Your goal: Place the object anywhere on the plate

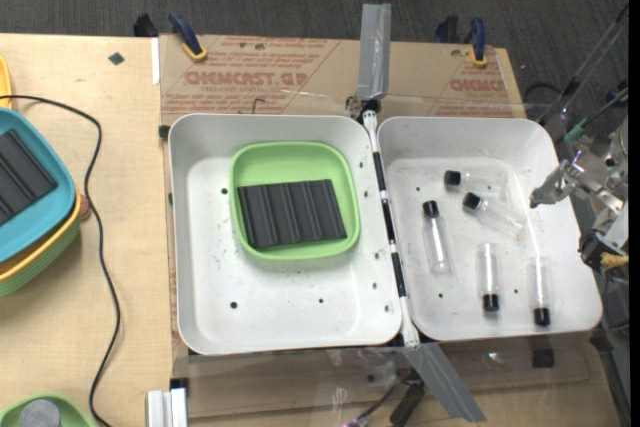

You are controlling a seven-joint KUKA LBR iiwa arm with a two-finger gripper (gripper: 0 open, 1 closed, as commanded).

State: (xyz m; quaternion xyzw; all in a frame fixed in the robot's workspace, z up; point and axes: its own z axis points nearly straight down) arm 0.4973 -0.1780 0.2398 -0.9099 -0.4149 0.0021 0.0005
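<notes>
Camera view: green plate (295, 203) centred in left bin (200, 245), carrying a dark ribbed insert (290, 213), likely parked there as an open target. Clear vials (434, 233) with black caps scattered loose across right bin (570, 215), well apart from plate, probably staged for picking. Tool (562, 181) at right bin's right rim, above the floor, touching nothing; opening cannot be told.
</notes>
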